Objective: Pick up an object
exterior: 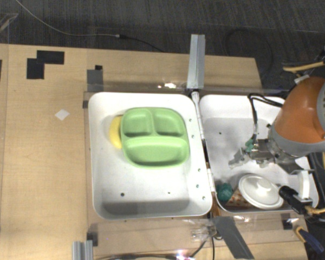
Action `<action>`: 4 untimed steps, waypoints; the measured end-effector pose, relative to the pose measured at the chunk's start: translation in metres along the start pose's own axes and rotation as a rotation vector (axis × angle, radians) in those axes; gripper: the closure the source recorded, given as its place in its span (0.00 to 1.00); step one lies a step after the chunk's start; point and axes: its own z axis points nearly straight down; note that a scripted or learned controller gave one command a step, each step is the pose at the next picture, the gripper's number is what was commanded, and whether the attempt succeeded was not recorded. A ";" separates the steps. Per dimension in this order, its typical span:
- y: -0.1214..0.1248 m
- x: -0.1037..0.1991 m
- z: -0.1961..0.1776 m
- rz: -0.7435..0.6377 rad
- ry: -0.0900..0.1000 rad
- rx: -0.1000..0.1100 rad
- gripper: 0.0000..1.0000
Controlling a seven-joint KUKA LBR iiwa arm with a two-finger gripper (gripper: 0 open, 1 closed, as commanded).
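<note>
Overhead, you see the gripper [242,157] low in the right bin [227,115], its fingers spread apart with nothing between them. Just beneath and right of the jaws lies a white lid [259,190]; a teal object [224,192] sits below them.

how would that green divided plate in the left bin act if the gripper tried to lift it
The green divided plate looks like moulded plastic, so probably stiff and light. It is wide and shallow, so a two-finger grip likely needs the rim. Its smooth surface may slip, and it partly covers a yellow object.
</note>
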 end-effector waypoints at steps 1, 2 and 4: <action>-0.012 -0.092 -0.036 -0.057 -0.002 -0.003 0.00; -0.009 -0.018 0.052 -0.091 -0.002 -0.011 0.00; 0.029 -0.003 0.046 -0.236 -0.001 -0.005 0.00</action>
